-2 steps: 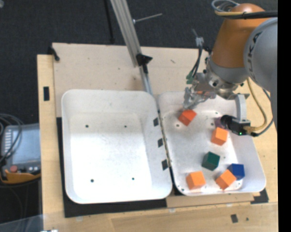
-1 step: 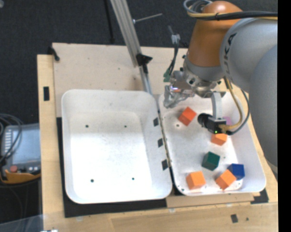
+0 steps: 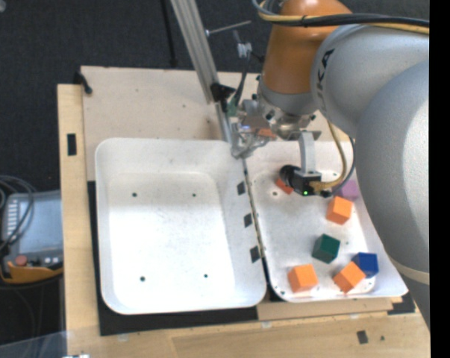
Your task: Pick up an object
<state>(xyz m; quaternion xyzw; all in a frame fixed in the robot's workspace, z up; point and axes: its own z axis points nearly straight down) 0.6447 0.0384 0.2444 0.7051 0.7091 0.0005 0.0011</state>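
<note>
My gripper point(image 3: 243, 142) hangs below the orange wrist band, over the far left corner of the right bin point(image 3: 284, 222), close to the wall between the two bins. Several blocks lie in that bin nearer the front. An orange cube point(image 3: 339, 209) sits right of centre, with a dark green cube point(image 3: 326, 247) just in front of it. Along the front edge are an orange cube point(image 3: 303, 277), another orange cube point(image 3: 349, 277) and a blue cube point(image 3: 366, 263). A small red-orange piece point(image 3: 283, 186) lies mid-bin, partly hidden. All the cubes lie apart from the gripper.
The left bin point(image 3: 109, 200) lies beside the right one. A slanted aluminium rail point(image 3: 195, 43) rises just behind the gripper. A pale purple thing point(image 3: 350, 189) peeks out at the right bin's right side, under the arm. The arm's big grey body covers the right edge.
</note>
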